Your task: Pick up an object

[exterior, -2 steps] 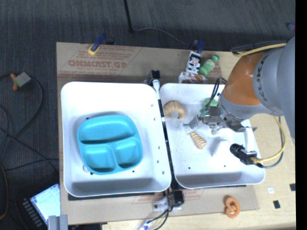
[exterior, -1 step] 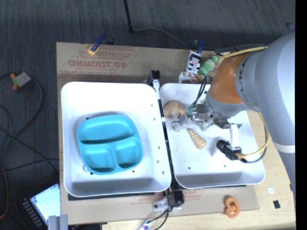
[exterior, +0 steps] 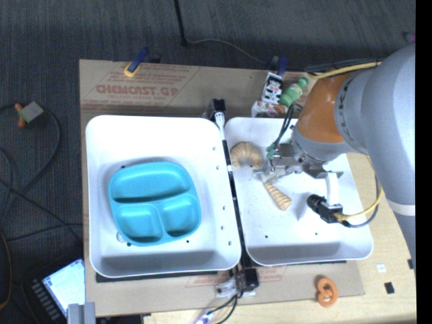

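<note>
Leftward, the left bin holds a blue tray.

Pretty even, soft overhead light, nothing harsh. The two shallow white plastic bins come out bright, nearly blown at the rims, while the dark grey carpet floor at 12 o'clock stays dim. The whole frame is a bit soft and grainy. The big grey robot arm at 3 o'clock looks blurry.
</note>
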Controlling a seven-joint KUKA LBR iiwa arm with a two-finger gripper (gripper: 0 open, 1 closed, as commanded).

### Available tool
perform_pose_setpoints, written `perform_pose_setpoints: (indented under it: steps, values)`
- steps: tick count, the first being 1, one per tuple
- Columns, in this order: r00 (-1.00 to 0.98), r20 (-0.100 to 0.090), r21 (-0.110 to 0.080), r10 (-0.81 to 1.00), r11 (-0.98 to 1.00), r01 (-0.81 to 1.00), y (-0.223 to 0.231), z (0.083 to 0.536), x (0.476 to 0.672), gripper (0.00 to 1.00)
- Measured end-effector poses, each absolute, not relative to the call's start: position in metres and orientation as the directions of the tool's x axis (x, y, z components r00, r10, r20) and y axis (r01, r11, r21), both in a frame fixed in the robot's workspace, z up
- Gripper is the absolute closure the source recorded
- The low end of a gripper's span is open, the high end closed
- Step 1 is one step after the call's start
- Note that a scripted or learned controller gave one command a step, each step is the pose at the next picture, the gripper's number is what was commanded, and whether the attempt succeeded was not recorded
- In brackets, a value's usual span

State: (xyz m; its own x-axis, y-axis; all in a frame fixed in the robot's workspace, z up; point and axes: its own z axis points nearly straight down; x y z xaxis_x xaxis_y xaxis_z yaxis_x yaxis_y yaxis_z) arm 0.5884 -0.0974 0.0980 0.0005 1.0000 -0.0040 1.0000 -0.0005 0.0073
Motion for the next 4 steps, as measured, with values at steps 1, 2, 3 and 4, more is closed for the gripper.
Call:
perform_pose_setpoints:
  steps: [1, 2, 3, 4]
  values:
    - [0.001, -0.005, 0.003, 1.000, -0.001, 1.000, -0.220, 0.153, 0.668, 1.00]
    - [0.000, -0.003, 0.000, 1.000, 0.000, 1.000, -0.218, 0.152, 0.668, 0.00]
    - [0.000, -0.003, 0.006, 1.000, 0.000, 1.000, -0.172, 0.088, 0.607, 0.00]
    - [0.000, -0.007, 0.010, 1.000, 0.000, 1.000, -0.173, 0.099, 0.608, 1.00]
